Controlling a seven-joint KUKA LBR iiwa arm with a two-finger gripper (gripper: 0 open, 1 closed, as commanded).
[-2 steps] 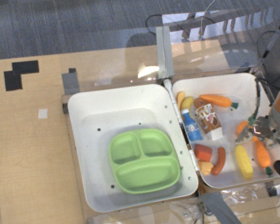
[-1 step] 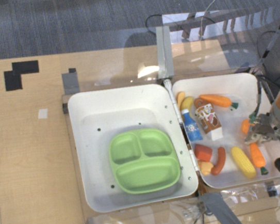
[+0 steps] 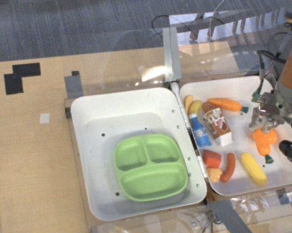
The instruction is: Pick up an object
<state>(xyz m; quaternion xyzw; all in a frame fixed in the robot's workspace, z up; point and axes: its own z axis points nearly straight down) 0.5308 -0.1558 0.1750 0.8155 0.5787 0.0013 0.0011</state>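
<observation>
Right white bin [image 3: 285, 176] holds toy food, pincer [image 3: 261, 121] (open or closed, I cannot tell) above an orange toy [image 3: 265, 141].

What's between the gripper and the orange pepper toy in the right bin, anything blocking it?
Nothing visible blocks it. The gripper hangs right over the orange pepper toy near the right bin's right side. The nearest other items, the yellow corn and the carrot, lie clear of it.
</observation>
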